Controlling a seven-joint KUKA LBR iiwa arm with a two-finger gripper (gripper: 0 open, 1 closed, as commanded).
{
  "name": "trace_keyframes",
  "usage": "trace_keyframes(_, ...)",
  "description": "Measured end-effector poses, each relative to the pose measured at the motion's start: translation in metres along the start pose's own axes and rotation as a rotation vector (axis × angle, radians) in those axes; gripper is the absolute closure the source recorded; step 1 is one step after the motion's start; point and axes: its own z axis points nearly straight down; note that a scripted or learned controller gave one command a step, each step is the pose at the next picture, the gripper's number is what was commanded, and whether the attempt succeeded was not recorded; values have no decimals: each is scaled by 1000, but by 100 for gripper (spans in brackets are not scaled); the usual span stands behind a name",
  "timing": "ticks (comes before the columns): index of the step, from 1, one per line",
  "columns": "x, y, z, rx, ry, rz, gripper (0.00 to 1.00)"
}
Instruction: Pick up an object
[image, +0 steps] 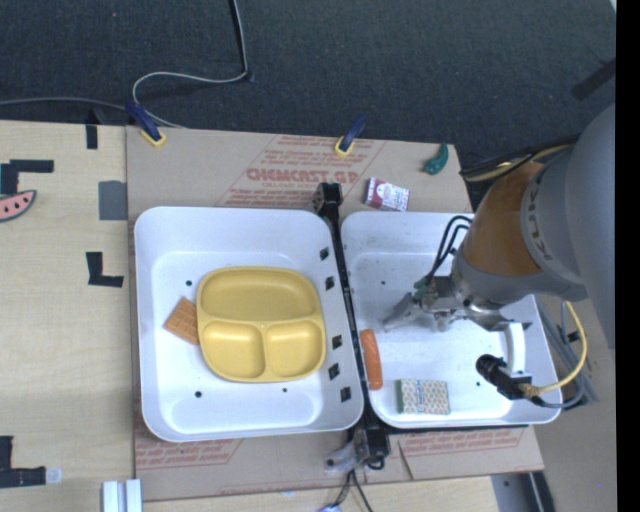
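Note:
My gripper (425, 310) hangs low over the middle of the right bin (400, 235), with the grey arm and its orange band reaching in from the right. Nothing shows in its grasp. An orange carrot-shaped piece (370, 358) lies against the right bin's left wall, below and left of the gripper. A small green speckled pad (423, 396) rests flat near that bin's front edge, below the gripper. In the left bin (160, 250) sits a yellow divided plate (262, 322), with a tan wafer (183, 320) tucked under its left rim.
A small red and white packet (385, 194) lies on the cardboard behind the right bin. A green clip (436, 158) and two yellow clamps (349, 142) hold the cardboard's far edge. Black cables (520, 385) trail along the arm at the right bin's right side.

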Motion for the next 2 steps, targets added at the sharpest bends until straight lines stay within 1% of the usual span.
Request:
trace_keyframes(1,1,0,-9,1,1,-1,100)
trace_keyframes(2,1,0,-9,1,1,-1,0)
